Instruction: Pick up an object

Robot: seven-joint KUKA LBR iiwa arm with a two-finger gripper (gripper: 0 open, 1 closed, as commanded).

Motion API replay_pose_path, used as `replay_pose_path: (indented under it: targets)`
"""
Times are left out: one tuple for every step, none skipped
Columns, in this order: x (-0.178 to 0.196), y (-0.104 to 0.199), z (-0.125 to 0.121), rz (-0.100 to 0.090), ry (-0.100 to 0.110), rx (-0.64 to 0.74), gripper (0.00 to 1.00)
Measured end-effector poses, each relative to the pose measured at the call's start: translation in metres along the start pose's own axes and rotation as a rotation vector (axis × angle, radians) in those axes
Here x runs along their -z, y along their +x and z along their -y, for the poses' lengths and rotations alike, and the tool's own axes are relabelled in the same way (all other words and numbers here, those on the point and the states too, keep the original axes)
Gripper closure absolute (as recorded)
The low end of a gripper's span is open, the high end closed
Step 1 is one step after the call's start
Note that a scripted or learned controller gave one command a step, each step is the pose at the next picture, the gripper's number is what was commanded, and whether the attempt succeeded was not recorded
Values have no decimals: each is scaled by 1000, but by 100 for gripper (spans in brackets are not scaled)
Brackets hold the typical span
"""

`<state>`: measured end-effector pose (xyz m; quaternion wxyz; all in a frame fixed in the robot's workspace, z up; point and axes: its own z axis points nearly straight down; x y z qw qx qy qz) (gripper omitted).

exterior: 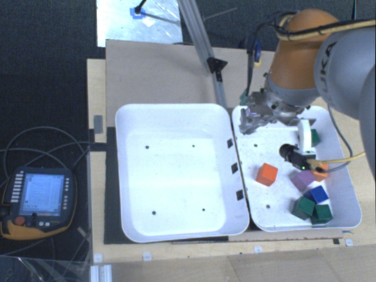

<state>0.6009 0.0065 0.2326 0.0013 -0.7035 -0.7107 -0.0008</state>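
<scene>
My gripper [251,121] hangs over the far left corner of the right bin [346,216], under the orange band of the arm [302,46]. An orange cube [267,174] lies in the bin's middle, below and slightly right of the gripper and apart from it. Farther right sit a purple block [302,180], a blue cube [318,193] and two dark green blocks [305,206] [322,214]. Another green piece [315,137] shows by the far right wall. A white and black part [301,147] with a green light sticks out beside the wrist.
The left bin [126,216] adjoins the right one along a shared rim. A slanted metal pole [197,22] rises behind the bins. A teach pendant [38,201] with cables lies on the floor at the left.
</scene>
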Motion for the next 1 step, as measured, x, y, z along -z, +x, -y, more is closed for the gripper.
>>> replay_pose_path:
  targets:
    - [-3, 59, 25, 0, 0, 1, 100]
